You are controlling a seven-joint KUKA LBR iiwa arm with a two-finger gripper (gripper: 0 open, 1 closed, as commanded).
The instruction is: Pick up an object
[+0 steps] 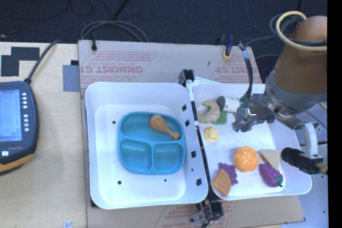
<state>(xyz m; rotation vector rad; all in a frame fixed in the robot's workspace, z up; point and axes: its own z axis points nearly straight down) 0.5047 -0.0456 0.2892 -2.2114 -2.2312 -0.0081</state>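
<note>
My gripper (241, 121) hangs over the right bin (291, 189), near its back middle, on the grey arm with the orange band (302, 64). Just left of it lie a beige and grey toy (211, 109) and a white piece (231, 102). A small yellow toy (211, 134) lies below those. Toward the front sit an orange fruit (246, 158), a pale cheese wedge (271, 157), two purple grape bunches (271, 174) (227, 170) and a waffle cone (222, 183). Nothing visibly hangs from the gripper.
The left bin (101, 115) holds a blue divided plate (152, 160) with a toy drumstick (164, 126) in its upper compartment. A black clip rail (193, 131) separates the bins. A pendant with a screen (13, 120) lies at the far left.
</note>
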